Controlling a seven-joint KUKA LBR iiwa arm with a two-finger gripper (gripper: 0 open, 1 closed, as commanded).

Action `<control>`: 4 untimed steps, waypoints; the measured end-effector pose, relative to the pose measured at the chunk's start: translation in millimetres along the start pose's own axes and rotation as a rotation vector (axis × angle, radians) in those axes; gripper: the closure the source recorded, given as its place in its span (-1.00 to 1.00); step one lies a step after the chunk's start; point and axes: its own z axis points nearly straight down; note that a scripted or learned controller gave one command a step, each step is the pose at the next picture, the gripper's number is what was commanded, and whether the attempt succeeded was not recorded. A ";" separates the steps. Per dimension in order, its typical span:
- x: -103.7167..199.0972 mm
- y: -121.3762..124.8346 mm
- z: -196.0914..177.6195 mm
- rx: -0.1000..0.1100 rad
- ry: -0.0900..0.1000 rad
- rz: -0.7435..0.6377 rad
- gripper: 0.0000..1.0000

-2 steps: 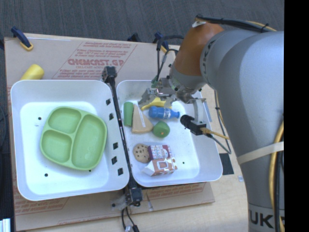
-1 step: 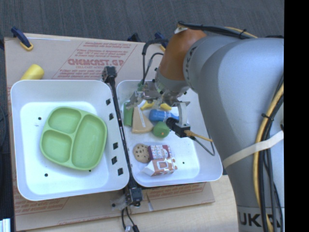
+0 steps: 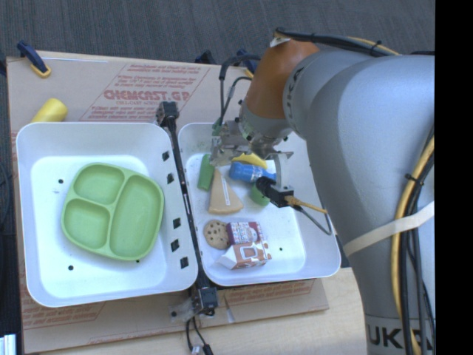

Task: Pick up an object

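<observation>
The tool (image 3: 240, 148), its finger state impossible to tell from above, is lowered into the right bin (image 3: 314, 235) over its clustered targets, a blue can (image 3: 245, 171) and cheese wedge (image 3: 222, 195); the left bin (image 3: 37, 198) holds a green plate (image 3: 111, 209).

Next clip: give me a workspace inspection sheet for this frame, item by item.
Surface: bench covered by printed cardboard, bearing left bin and right bin side by side.
Job's things: right bin holds cookie, milk carton, cheese wedge, green stick, blue item.
Clutter: green divided plate in left bin; yellow object beyond it.
Grippers: tool low over right bin's far end; grasp unclear.
Cables: black leads at wrist; yellow cable along arm.
Surroundings: grey carpet.
</observation>
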 end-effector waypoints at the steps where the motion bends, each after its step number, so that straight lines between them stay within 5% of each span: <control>1: 54.2 -9.1 -87.3 0.001 0.000 0.005 1.00; 2: 47.7 -54.7 -106.7 0.003 -0.001 0.006 1.00; 3: 35.3 -152.0 -118.1 0.004 -0.002 0.004 1.00; 4: 13.2 -77.2 -144.7 0.002 -0.001 0.005 1.00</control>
